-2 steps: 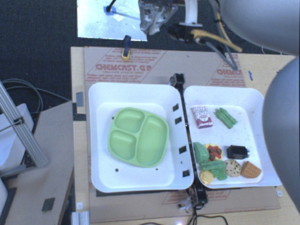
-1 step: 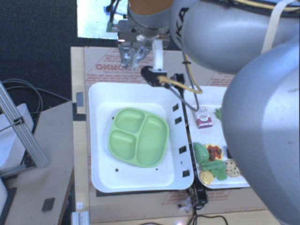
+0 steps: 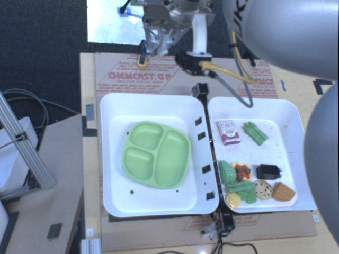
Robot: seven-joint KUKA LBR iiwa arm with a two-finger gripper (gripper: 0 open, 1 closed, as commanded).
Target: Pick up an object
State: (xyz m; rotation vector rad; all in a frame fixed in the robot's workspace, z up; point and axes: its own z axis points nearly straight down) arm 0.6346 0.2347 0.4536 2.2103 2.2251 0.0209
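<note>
Camera view: one desk [image 3: 132,70] carrying two shallow white bins side by side. Left bin [image 3: 114,142]: one green divided plate [image 3: 157,154] with three compartments, lying flat near the middle. Right bin [image 3: 288,142]: eight small items, roughly counted. At the back, one red-and-white packet [image 3: 228,132] and one bundle of green beans [image 3: 255,133], near each other but apart. At the front, a tight cluster: one green leafy piece [image 3: 226,171], one small red item [image 3: 243,170], one black block [image 3: 268,171], one green vegetable piece [image 3: 244,188], one yellow piece [image 3: 233,199], one speckled cookie [image 3: 262,189] and one orange wedge [image 3: 283,191]; several of these touch, so the tally there is approximate. One gripper [image 3: 159,45], held high above the desk's far edge beyond both bins, well apart from every item; nothing sits between its fingers, and whether they are spread or closed cannot be told from this angle. Judgement: the pick has not begun, and the arm has yet to travel over a bin. For a clean grasp, the packet, the beans or the black block look the best choices, since each has free space on two sides; the crowded front items risk a double catch or a nudge against the bin wall.
</note>
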